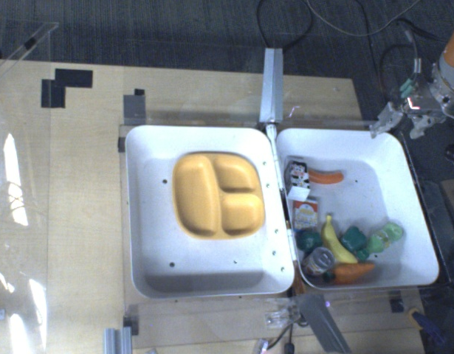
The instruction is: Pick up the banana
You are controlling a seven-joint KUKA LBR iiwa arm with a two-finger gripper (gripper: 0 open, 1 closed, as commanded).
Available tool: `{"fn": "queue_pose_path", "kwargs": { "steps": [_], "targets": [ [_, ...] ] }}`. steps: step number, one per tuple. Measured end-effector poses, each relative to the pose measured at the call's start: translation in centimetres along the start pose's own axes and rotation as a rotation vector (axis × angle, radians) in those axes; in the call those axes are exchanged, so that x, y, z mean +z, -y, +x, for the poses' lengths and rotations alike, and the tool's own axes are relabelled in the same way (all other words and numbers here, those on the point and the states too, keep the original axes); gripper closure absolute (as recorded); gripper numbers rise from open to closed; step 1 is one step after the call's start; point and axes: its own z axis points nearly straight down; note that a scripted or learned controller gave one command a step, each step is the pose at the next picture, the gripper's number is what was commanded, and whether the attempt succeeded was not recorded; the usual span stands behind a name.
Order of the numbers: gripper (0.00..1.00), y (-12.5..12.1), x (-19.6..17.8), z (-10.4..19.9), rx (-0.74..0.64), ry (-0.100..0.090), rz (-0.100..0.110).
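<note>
**My gripper waits beyond the right bin; the banana lies inside it**

I look down at a slant on a pale wooden bench that carries two shallow white plastic bins with rounded corners, set side by side and touching along a metal rail.

The left bin holds a yellow tray, smooth and matte, softly square with rounded edges and pressed into three compartments: one long one on the left, two smaller ones stacked on the right.

The right bin holds a cluster of small things crowded toward its near left corner. The banana is there, a short, curved, glossy yellow shape lying among them, its tip pointing toward the far side. Just beside it on the left sits a dark green lump, and near its lower end a shiny metal can lies tipped. A teal block touches the banana's right side, with a pale green translucent bottle further right. An orange carrot lies along the near wall. Further back lie a small printed carton and a slim orange-red sausage.

My gripper hangs outside the right bin's far right corner, well apart from the banana. Its metal fingers are spread apart and hold nothing.
</note>
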Motion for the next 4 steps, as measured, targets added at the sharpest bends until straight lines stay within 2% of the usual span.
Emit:
{"fn": "queue_pose_path", "kwargs": {
  "steps": [1,2,3,4],
  "targets": [
    [0.0,5.2,13.9,2.9,-0.095,-0.001,0.002],
    [0.0,2.8,5.3,-0.7,-0.17,0.001,-0.003],
    [0.0,14.0,3.4,7.3,-0.173,-0.001,0.0],
    [0.0,14.0,3.4,7.3,-0.173,-0.001,0.0]
  ]
}}
